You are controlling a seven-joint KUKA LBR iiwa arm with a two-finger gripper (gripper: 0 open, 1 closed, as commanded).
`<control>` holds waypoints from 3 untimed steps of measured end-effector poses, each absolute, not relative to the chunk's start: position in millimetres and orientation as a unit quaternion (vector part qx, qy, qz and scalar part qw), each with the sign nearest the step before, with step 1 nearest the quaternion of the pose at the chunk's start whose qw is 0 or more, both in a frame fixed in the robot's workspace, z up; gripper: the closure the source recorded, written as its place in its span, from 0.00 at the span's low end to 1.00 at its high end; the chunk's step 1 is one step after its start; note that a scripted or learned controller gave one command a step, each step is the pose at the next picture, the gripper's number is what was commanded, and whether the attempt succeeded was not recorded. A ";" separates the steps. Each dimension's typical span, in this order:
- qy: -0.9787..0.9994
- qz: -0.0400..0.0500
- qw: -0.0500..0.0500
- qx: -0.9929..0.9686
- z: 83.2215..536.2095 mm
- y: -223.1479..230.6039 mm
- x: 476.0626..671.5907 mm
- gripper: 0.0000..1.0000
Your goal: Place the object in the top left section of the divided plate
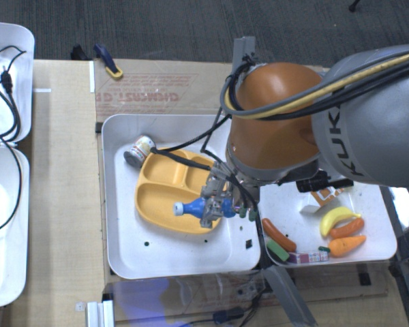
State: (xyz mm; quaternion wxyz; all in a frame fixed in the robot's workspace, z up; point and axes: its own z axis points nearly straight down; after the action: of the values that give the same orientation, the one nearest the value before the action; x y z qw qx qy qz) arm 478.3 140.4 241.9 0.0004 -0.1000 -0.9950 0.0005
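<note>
Low over the left bin [119,203], the gripper [215,206] was clenched on a blue bottle [196,208], which lay on its side with its white cap pointing left, above the large lower section of the yellow divided plate [160,206]. Just off the plate's upper left rim, a small tin can [139,148] lay tipped on the bin floor. In the right bin [375,254], well apart from the plate, were a banana [339,219], a carrot [347,244], a sausage [279,236] and a green-tipped marker [307,257]. A blue-and-yellow clamp [108,62] rested on the counter [65,169] beyond the bins.
</note>
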 end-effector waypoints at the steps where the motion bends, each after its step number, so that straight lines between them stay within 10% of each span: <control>1: -0.997 0.000 0.000 -0.072 230.5 143.6 528.5 1.00; 2: -0.998 0.000 0.001 0.056 198.9 150.2 490.4 1.00; 3: -0.998 0.000 -0.001 0.063 212.1 124.1 499.9 1.00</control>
State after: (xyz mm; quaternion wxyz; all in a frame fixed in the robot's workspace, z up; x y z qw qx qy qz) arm 499.9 124.1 212.1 -0.0011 0.0633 -0.9980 -0.0001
